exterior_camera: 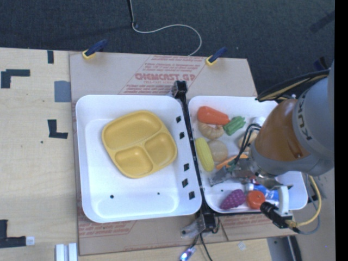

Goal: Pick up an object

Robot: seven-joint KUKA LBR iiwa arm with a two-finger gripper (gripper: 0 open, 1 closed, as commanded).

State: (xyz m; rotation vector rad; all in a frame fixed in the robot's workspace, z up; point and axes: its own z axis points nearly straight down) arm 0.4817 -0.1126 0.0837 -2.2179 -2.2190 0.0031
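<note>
now we hang our claw (235,173) low over the right bin (302,197), lower right of the frame, and we cannot tell how it stands. under it lie a yellow corn cob (204,153), a carrot (211,115) and purple grapes (232,198); the yellow tray (139,143) sits in the left bin (89,162). we should pick one piece standing apart, centre on it, then drop straight.

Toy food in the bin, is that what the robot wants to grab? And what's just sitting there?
For the job: gripper, carrot, corn, purple grapes, green pepper, all in the right bin.

Lying about: yellow divided plate in the left bin, blue clamps, white cable.
</note>
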